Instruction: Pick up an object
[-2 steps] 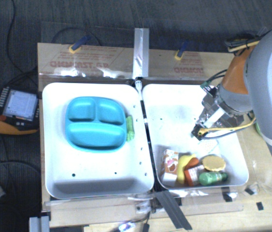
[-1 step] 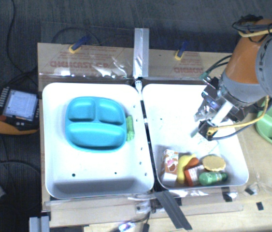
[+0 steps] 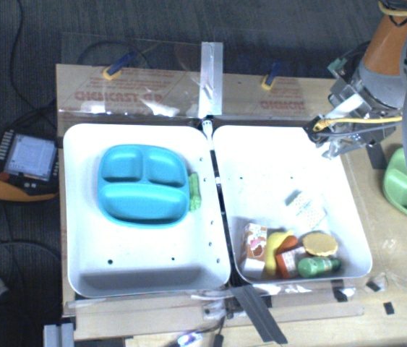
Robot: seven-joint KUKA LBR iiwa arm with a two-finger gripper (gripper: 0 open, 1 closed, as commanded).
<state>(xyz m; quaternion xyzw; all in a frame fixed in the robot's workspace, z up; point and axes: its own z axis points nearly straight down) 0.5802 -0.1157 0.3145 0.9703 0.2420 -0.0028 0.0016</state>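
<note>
Camera view, looking down. Showed the gripper (image 3: 327, 144) at the far right corner of the right bin (image 3: 261, 150); could not tell whether spread or closed. Showed a small grey piece (image 3: 293, 196) nearest, toward the camera. Well beyond that, found a huddle: tan disc (image 3: 320, 244), green bottle (image 3: 317, 267), yellow piece (image 3: 275, 248), white carton (image 3: 254, 241). Farthest left, showed a blue divided plate (image 3: 144, 184) in the left bin (image 3: 87, 259).

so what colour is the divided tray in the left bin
The divided tray is light blue, best seen in the camera view.
</note>
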